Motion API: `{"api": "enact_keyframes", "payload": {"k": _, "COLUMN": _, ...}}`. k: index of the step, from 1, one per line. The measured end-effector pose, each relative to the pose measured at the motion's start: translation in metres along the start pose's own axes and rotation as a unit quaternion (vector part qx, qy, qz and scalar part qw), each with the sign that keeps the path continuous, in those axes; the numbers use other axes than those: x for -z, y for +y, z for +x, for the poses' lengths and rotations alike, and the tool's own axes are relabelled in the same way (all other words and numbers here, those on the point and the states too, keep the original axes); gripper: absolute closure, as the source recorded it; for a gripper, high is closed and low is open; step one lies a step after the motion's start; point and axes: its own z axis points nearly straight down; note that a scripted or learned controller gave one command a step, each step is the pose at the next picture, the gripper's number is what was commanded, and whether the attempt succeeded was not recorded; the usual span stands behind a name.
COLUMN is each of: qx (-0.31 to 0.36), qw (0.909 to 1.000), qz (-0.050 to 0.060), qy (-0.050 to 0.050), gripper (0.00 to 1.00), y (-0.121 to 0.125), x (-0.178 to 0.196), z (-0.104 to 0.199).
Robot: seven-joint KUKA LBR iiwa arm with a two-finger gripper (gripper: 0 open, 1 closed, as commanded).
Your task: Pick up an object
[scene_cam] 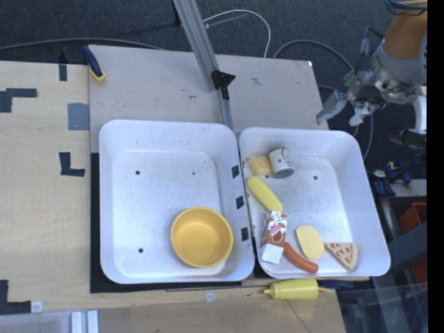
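A yellow squeeze bottle (291, 289) lies on its side on the bench just outside the near rim of the right bin (361, 186). Inside that bin, along the near wall, sit a pizza slice (343, 254), a pale yellow oval piece (309, 242), a red sausage (298, 259) and a small white block (272, 254), the block touching a red-and-white packet (276, 228). Beyond these, a corn cob (264, 193) lies against the left wall, with a yellow cube (259, 166) and a small can (281, 162) on its side just beside each other near the far left corner. The left bin (139, 144) holds 1 yellow bowl (202, 236), upright, near its near right corner. A grey pole (198, 37) slants across the bench beyond the bins. The gripper (341, 112) hangs outside the far right corner of the right bin, above the dark floor, fingers spread apart with nothing between them, well apart from every object.
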Motion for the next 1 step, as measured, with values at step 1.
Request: {"api": "enact_keyframes", "payload": {"k": 1, "qx": 0.0, "qw": 1.0, "qz": 0.0, "qy": 0.0, "gripper": 0.0, "y": 0.0, "x": -0.0001, "z": -0.0001}}
